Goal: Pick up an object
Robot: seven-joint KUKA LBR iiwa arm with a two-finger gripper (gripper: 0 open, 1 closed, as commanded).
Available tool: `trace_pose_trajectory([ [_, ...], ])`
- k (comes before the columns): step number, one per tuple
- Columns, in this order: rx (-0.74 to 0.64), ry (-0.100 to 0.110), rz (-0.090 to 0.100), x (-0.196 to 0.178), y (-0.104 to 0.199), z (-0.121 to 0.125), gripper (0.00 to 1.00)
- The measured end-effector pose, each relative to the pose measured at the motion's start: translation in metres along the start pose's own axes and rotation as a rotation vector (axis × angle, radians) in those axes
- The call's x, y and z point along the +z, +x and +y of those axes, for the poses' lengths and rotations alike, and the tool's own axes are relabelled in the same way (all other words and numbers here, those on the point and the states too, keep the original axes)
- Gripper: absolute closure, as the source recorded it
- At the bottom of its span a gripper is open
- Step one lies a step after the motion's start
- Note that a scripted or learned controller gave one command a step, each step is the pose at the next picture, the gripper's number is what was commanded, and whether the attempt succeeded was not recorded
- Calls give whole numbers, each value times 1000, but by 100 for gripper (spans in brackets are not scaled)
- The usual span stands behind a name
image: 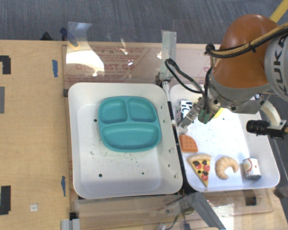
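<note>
Broadly, a wooden bench (24, 128) across the frame, bearing two shallow white bins side by side. At upper right, looming over the right bin (266, 181), the grey arm (245, 51) with its orange band. At centre-left, the left bin (81, 176), holding a teal divided plate (129, 123) and nothing else of note.

Down at the arm's end, above the upper left part of the right bin and close to the wall between the bins, the gripper (187, 120), tilted toward lower left. Open or closed: cannot tell from this angle. Nothing visibly held.

Likeliest target, as a judgement: the orange waffle piece (188, 143), lying flat just below the gripper in the frame, near the same dividing wall, its straight edge running roughly left to right. So a short descent toward the lower edge of the frame, little sideways travel.

Further toward lower right, in a loose row: a pizza slice (200, 169), tip pointing down; a croissant (226, 167); a small can (252, 168), well apart from the gripper. Just above the gripper, a small black-and-white item (185, 106), too blurred to name.

In the way: the bin wall close on the left, leaving scant room on that side; the pizza slice near the waffle's lower edge.
</note>
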State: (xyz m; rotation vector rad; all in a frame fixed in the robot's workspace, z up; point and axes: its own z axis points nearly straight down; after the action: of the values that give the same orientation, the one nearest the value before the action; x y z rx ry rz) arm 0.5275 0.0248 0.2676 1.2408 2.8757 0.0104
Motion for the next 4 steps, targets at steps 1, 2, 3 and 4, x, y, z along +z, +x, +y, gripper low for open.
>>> trace_pose_trajectory([
  [1,66,13,8,70,55,-13,100],
  [2,512,11,4,83,81,9,100],
  [3,667,4,3,-22,109,39,100],
  [4,637,15,4,19,159,103,100],
])
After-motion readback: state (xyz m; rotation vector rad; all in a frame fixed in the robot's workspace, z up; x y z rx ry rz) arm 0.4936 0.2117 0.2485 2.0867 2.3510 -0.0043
